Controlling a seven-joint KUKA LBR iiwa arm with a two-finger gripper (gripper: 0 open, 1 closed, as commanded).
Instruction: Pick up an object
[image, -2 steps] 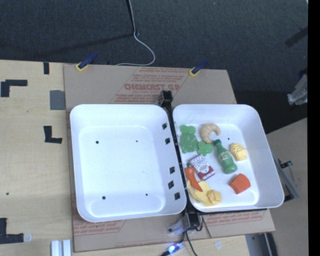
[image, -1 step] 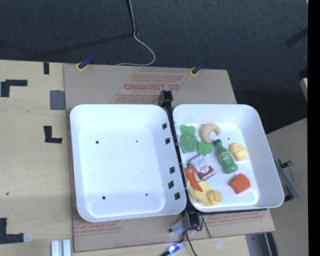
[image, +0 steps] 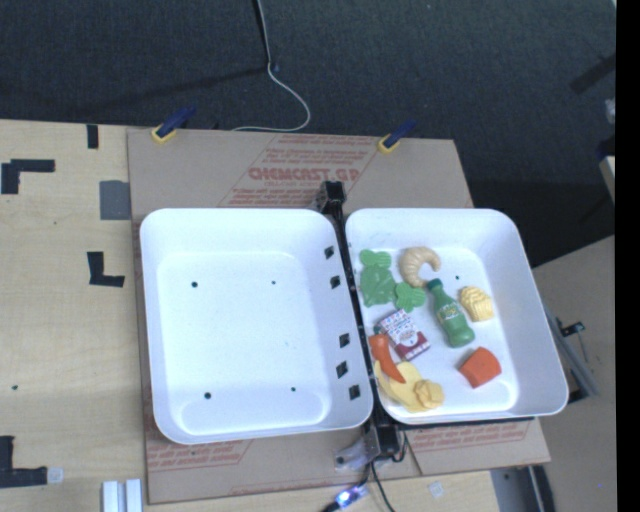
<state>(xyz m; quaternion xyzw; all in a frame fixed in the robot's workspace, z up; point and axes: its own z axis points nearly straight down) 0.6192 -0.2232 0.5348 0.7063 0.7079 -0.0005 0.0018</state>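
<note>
The right bin holds several small toy foods. A green bottle lies near its middle, with a tan croissant above it and green grapes to the left. A yellow corn piece sits right of the bottle, and a red block lies lower right. A small red-and-white packet lies left of the bottle. An orange carrot and a yellow banana-like piece rest at the lower left.
The left bin adjoins the right one along a black-clipped seam. Both stand on a cardboard sheet held by clamps. A white cable runs over the dark floor at the back.
</note>
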